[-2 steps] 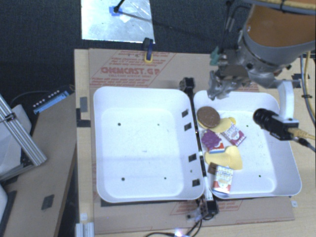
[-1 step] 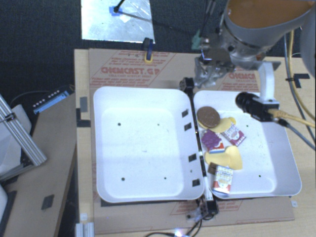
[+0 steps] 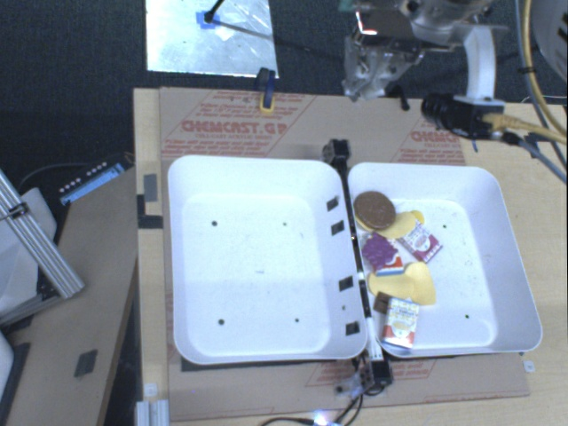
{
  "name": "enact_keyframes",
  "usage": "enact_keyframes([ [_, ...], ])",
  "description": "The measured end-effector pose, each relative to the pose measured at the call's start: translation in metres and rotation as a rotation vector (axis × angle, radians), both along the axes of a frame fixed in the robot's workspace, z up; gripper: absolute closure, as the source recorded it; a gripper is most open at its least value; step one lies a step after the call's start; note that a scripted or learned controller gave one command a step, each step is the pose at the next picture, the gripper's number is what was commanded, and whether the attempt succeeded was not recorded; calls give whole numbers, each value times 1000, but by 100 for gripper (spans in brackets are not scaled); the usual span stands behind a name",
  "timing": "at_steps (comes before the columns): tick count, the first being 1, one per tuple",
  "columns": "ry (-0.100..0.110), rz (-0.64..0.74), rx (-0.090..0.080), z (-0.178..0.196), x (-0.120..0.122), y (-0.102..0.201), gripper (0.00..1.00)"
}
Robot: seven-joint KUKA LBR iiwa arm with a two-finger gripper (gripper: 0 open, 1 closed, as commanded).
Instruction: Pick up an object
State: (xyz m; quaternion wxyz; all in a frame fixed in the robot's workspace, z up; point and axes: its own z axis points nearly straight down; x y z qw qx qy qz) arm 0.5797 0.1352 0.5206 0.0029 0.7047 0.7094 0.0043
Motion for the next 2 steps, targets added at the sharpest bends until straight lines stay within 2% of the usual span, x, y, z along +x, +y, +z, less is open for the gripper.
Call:
enact_keyframes([
  [1,26,3,-5,-178,-18,73,100],
  [2,4,-1,-1,-195,80,99,100],
])
